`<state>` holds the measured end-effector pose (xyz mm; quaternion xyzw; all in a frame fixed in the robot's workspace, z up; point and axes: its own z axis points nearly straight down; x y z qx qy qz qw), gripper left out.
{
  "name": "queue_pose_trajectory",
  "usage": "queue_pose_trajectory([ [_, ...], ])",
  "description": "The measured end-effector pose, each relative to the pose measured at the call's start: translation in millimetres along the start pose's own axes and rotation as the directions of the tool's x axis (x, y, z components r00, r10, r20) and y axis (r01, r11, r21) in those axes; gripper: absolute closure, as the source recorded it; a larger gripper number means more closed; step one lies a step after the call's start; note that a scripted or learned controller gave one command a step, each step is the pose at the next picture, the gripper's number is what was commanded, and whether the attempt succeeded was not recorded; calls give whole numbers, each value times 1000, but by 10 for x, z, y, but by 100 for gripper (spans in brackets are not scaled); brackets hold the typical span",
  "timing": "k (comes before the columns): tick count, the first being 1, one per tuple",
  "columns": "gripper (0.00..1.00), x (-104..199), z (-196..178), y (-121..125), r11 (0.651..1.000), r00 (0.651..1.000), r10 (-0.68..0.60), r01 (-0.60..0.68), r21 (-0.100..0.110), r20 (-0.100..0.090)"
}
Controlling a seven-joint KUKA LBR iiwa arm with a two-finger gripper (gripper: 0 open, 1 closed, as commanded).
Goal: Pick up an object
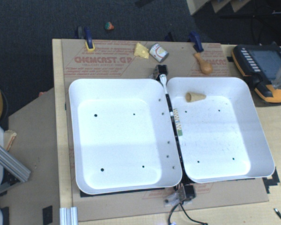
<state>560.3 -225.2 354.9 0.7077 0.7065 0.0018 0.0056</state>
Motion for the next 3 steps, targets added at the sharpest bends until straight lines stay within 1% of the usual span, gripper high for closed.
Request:
queue_pose_trajectory([
  [1, 100, -14, -1039, -762, 1000, 1000, 2, -2, -4, 2],
  [2, 100, 421, -1876, -787, 1000, 1000, -7, 7, -3, -1],
  [3, 100, 400, -1930, -782, 1000, 1000, -3, 3, 3, -1],
])
